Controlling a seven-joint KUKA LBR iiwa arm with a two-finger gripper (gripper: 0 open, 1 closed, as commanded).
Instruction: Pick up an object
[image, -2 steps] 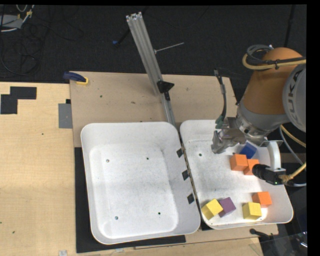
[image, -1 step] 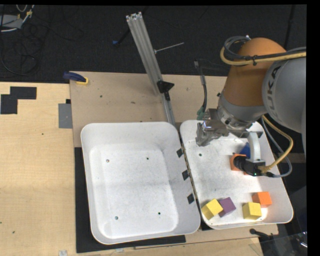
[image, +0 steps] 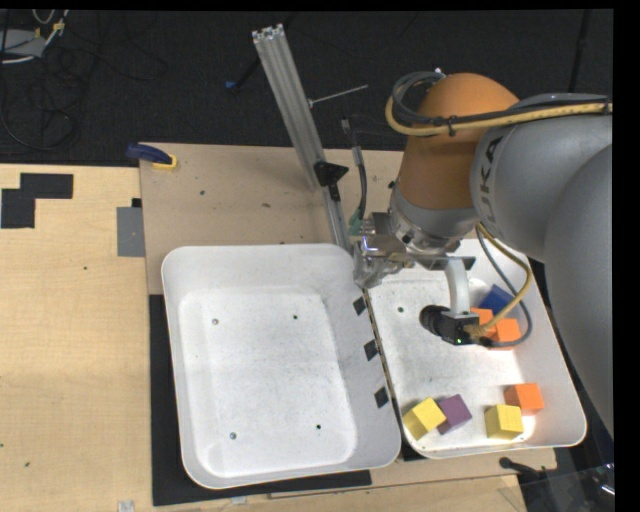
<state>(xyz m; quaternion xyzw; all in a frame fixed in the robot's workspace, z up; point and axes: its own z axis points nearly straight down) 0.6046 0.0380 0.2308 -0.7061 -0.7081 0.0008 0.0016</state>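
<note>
Far left of the pincer: a white bin (image: 260, 380) on the bench. Pincer (image: 377, 252) low at the far left corner of a second bin (image: 410, 365), hung from a grey arm (image: 565, 190) with an orange band (image: 455, 150). How far open, and whether holding anything, cannot be told. Nearer the camera and slightly right of the pincer, well apart from it: a yellow block (image: 425, 416) touching a purple block (image: 455, 410). Further right, near the pincer: a blue block (image: 495, 298) beside an orange block (image: 507, 330). Well apart, at the bin's near right: a second yellow block (image: 503, 421) and a second orange block (image: 526, 397).
</note>
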